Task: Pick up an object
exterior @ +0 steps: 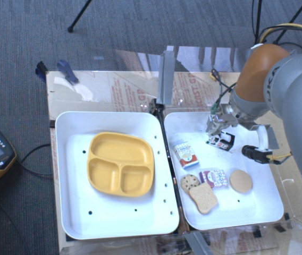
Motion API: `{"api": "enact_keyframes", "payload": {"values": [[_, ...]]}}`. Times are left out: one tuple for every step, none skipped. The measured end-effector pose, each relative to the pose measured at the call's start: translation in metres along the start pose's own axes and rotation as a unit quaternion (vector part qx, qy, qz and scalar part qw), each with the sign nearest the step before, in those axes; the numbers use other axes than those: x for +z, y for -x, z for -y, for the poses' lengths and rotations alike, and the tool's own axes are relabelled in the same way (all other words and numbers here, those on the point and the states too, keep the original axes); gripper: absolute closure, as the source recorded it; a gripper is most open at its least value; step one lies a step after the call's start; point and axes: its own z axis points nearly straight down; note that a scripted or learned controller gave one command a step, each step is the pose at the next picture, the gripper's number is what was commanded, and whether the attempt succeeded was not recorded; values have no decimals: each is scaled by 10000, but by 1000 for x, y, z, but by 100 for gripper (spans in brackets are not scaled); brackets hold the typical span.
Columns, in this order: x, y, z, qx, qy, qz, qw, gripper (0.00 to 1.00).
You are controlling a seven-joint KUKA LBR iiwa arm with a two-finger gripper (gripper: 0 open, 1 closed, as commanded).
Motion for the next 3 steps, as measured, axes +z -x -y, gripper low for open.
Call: {"api": "enact_keyframes", "payload": {"values": [[1,0,0,-4,-6,0,10000,0],[13,62,24,3,-18,13,10000,0],[12,70,49,-26,-4,3,10000,0]]}}
